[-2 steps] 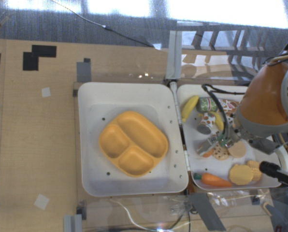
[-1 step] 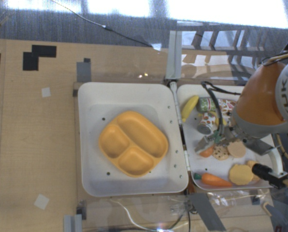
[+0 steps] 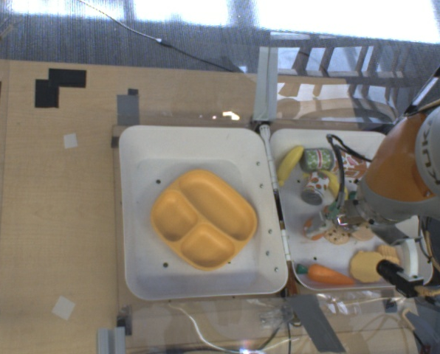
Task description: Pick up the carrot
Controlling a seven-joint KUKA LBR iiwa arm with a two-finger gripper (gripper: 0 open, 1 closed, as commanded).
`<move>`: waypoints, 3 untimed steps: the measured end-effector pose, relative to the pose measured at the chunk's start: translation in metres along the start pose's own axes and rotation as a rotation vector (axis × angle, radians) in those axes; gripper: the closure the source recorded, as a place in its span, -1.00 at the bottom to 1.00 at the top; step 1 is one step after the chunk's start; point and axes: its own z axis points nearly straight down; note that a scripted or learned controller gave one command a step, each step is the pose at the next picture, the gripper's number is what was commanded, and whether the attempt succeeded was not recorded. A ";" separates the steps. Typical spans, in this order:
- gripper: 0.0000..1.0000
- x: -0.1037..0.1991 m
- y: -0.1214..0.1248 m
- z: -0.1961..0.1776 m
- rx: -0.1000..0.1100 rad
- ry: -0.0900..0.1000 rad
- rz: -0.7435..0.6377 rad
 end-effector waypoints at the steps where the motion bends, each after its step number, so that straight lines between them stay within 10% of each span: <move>1: 1.00 0.001 0.003 -0.011 -0.005 0.000 -0.010; 2: -1.00 0.001 0.003 -0.011 -0.005 -0.001 -0.010; 3: -1.00 -0.006 0.043 0.006 -0.003 0.001 0.249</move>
